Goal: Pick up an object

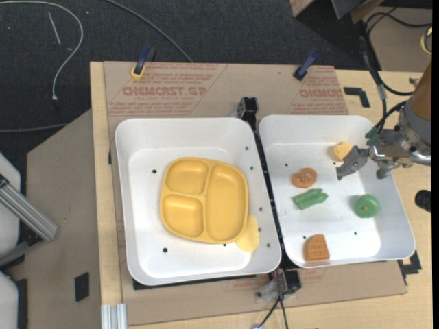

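5 small toy foods [310, 199] fill right bin [394, 242].

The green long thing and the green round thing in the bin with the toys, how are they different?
The green long toy is stretched out and lies flat near the middle of the right bin; the green round toy is compact and ball-like, nearer the bin's right side. The long one lies below the brown ring; the round one lies below the pincer. Both are green and untouched.

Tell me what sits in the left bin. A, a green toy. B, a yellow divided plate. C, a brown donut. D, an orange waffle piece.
B: the yellow divided plate lies in the left bin, while the small toys lie in the right bin.
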`<state>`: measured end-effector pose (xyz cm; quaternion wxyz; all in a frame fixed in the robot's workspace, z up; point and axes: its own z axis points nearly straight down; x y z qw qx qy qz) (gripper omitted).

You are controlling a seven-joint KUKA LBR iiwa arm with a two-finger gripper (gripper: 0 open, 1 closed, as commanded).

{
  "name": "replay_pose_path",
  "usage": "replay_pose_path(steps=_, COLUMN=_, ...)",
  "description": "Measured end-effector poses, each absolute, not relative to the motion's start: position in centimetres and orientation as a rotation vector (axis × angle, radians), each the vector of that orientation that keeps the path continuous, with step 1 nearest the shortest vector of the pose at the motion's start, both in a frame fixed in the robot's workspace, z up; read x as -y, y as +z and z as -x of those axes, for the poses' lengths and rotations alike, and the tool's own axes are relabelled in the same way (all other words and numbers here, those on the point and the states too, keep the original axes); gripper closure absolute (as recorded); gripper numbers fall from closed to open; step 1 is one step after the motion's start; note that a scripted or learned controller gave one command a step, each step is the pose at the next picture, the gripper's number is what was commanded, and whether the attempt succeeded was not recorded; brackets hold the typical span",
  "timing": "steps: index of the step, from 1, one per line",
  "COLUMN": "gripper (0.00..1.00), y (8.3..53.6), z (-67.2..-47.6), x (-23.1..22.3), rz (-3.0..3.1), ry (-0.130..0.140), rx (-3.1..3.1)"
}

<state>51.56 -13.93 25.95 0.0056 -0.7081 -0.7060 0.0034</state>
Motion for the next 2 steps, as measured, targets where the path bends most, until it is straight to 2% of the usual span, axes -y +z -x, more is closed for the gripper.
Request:
replay_pose_path(steps=1, gripper=0.00, y=26.5, z=-51.8, x=13.9, rz=2.220, ry=0.001, rx=2.220)
replay_pose_path(steps=2, gripper=0.00, y=21.9, z=-52.0, x=13.0, rz=2.217, ry=0.003, rx=2.217)
